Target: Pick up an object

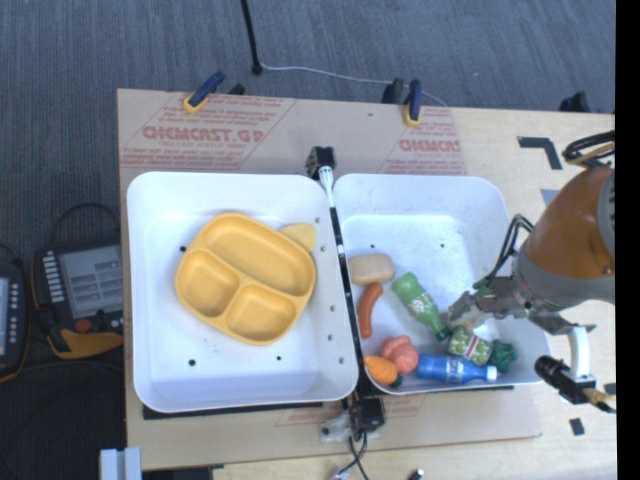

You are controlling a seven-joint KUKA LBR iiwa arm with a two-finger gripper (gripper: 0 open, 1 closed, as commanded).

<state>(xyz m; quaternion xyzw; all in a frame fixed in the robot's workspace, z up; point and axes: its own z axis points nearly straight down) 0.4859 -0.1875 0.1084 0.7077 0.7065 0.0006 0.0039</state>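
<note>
The right bin (420, 203) holds several toy foods along its near side. A beige bun (372, 267) lies by the divider, with a red sausage (368, 309) just below it. A green bottle (420, 305) lies tilted in the middle. Near the front rim sit a pink piece (400, 351), an orange carrot (380, 370), a blue bottle (455, 370) and a small green-labelled can (470, 346). My gripper (472, 310) hangs low over the bin's right part, just above the can and right of the green bottle. The orange-banded wrist (572, 238) rises behind it.
The left bin (150, 268) holds a yellow divided plate (245, 278), with a pale yellow piece (299, 234) at its far right edge. A black divider rail (340, 258) separates the bins. Clamps and a cable sit at the bench's far edge.
</note>
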